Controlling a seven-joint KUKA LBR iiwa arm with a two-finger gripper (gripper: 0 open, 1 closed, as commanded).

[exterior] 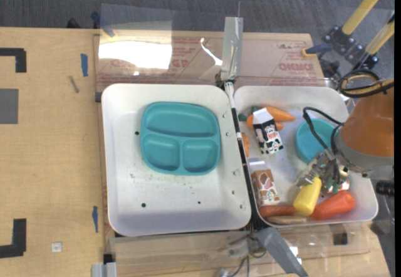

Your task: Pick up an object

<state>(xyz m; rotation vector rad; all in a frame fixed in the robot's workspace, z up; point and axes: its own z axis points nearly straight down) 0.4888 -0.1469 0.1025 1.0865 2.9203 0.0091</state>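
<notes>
My gripper (321,172) hangs low over the front right part of the right bin (287,164), below the arm's orange band (374,126). Its tip sits right at the upper end of a yellow squeeze bottle (306,198), which lies tilted on the bin floor. A red-orange pepper-like toy (336,204) lies just to the right of the bottle, touching it. The gripper's metal parts and cables hide the bottle's cap, and I cannot tell whether anything is gripped.
The right bin also holds a teal bowl (310,140), a cow-patterned carton (270,135), a carrot (276,115), a brown packet (265,187) and a sausage (276,210). A teal divided plate (180,138) lies in the left bin (119,163).
</notes>
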